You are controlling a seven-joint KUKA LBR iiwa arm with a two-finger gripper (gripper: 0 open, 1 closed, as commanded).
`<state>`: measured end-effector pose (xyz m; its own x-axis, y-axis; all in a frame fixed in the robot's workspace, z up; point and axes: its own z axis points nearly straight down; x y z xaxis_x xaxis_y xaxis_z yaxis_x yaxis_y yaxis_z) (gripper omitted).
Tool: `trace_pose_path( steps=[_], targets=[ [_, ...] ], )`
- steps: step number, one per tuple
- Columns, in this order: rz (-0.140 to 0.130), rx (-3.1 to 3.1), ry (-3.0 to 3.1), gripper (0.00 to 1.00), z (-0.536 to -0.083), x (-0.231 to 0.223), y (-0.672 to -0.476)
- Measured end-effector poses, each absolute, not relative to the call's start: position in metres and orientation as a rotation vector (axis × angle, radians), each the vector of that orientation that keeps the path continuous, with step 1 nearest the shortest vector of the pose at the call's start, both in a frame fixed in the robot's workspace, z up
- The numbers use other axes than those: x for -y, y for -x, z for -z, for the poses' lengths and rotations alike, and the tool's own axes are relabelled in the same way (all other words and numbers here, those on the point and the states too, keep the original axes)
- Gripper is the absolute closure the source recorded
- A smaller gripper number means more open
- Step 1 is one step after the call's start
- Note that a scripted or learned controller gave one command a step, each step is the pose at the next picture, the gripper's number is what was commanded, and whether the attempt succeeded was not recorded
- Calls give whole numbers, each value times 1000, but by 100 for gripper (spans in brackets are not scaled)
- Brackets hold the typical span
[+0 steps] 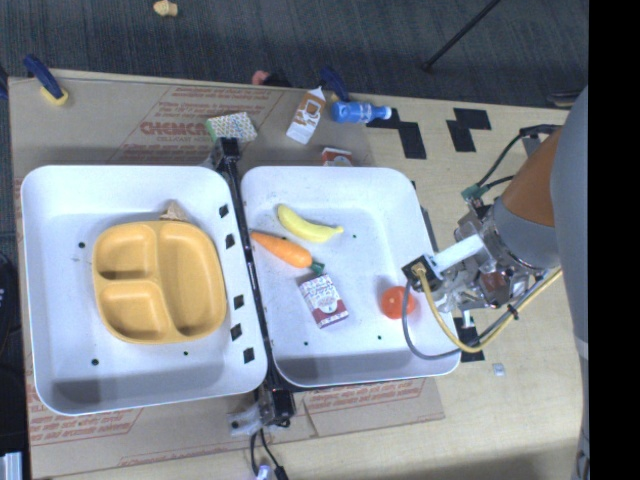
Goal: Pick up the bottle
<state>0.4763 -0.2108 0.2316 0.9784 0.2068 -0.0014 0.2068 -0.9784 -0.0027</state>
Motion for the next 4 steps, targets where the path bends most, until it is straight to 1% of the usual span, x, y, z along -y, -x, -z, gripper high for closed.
trace_pose_path(
  steps=[1, 3, 4],
  targets=[
    [-2, 327, 3123, 100, -242, 211, -476],
    [-9, 325, 3119, 100, -234, 210, -476],
    [-6, 326, 3120, 100, -236, 210, -476]
  ],
)
